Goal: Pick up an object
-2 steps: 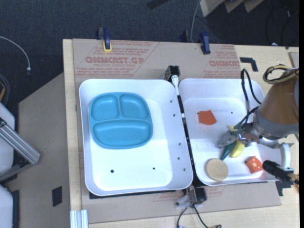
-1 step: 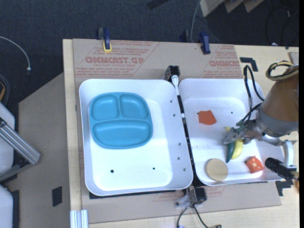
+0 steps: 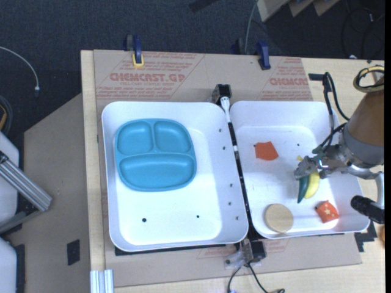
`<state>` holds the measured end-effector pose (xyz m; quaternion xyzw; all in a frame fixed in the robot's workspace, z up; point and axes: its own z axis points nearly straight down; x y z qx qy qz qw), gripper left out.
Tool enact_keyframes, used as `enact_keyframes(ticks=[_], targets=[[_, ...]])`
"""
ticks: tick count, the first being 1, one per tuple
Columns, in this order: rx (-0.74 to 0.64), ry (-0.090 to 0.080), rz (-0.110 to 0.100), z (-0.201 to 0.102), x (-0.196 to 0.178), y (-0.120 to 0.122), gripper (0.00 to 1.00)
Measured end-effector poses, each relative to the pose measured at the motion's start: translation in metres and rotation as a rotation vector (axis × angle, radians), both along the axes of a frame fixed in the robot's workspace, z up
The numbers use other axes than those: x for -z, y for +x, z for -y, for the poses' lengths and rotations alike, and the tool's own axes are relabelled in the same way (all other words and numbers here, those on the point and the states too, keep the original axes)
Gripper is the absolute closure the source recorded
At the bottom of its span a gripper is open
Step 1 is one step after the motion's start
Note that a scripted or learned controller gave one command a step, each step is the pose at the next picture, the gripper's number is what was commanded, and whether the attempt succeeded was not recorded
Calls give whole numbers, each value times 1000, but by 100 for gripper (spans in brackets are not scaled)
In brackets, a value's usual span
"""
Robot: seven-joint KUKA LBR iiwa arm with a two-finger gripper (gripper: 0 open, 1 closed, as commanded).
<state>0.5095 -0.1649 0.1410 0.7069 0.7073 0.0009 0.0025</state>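
Note:
In the right bin lie an orange-red flat piece, a tan round disc, a small red object and a yellow banana-shaped toy with a dark green piece against its left side. My gripper reaches in from the right. It hangs directly over the top end of the yellow toy, touching or nearly touching it. The arm's orange band is at the right edge.
The left bin holds a blue divided plate in its upper left part. A black divider with clips runs between the bins. Cables trail along the right bin's far right corner.

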Motion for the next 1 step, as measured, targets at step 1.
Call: enact_keyframes(ticks=[1], targets=[[-1,0,1,-6,-53,-7,100]])
